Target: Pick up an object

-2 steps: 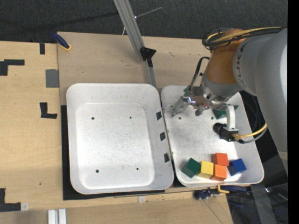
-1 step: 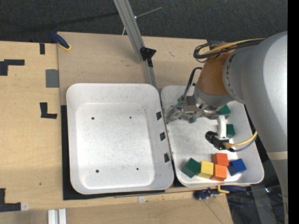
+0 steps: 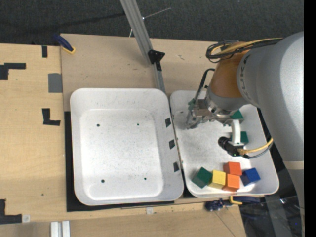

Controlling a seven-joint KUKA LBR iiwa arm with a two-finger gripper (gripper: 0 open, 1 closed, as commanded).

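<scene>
My gripper (image 3: 193, 116) hangs low over the upper left part of the right bin (image 3: 207, 147), under the orange band of the wrist (image 3: 224, 80). I see nothing held in it. A cluster of blocks lies in the bin's front right corner: a dark green block (image 3: 201, 177), a yellow block (image 3: 218, 178), an orange block (image 3: 232, 175) and a blue block (image 3: 251, 176). A green piece (image 3: 238, 115) shows at the bin's right side, partly hidden behind the arm.
The left bin (image 3: 118, 147) lies beside the right one, across a shared rim. A slanted metal pole (image 3: 143, 33) crosses the bench behind the bins. The grey arm body (image 3: 281, 93) covers the right bin's far right side. A white and black arm fitting (image 3: 232, 139) hangs over the bin's right half.
</scene>
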